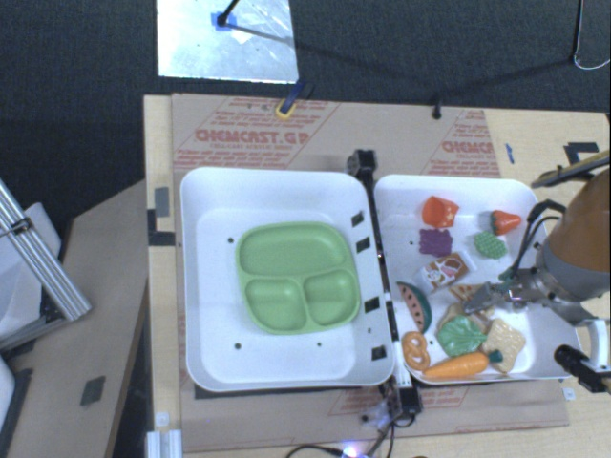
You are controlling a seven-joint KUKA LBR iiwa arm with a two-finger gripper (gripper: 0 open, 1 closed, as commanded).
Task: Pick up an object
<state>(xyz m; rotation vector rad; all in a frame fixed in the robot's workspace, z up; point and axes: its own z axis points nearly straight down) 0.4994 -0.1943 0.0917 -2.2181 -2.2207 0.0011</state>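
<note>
The fingers (480, 299) sit low in the right bin (406, 194), reaching in from the right, their dark tips over the clutter of toy food near the bin's middle. The tips blur into the things beneath them, so I cannot tell how wide they stand or whether anything is between them. Behind them the grey wrist (558, 280) runs to the right edge, with the orange band (584, 227) above it.

Just under and beside the tips lie a tan piece (465, 292) and a green leaf (462, 333). Touching the leaf on its right is a cracker (507, 340), and along the bin's near wall lies a carrot (458, 366). A pretzel (415, 349) sits left of the carrot, near the corner, with a watermelon slice (416, 306) above it by the left wall. Farther back are a small red and white box (444, 271), a purple piece (435, 243), an orange pepper (439, 211), a green ridged piece (490, 246) and a red and green piece (505, 221).

The left bin (205, 256) lies beside the right one, the two walls touching. In it rests a green tray (296, 277) with three compartments, set near the middle.

Both bins stand on brown board (258, 136) on the bench.
</note>
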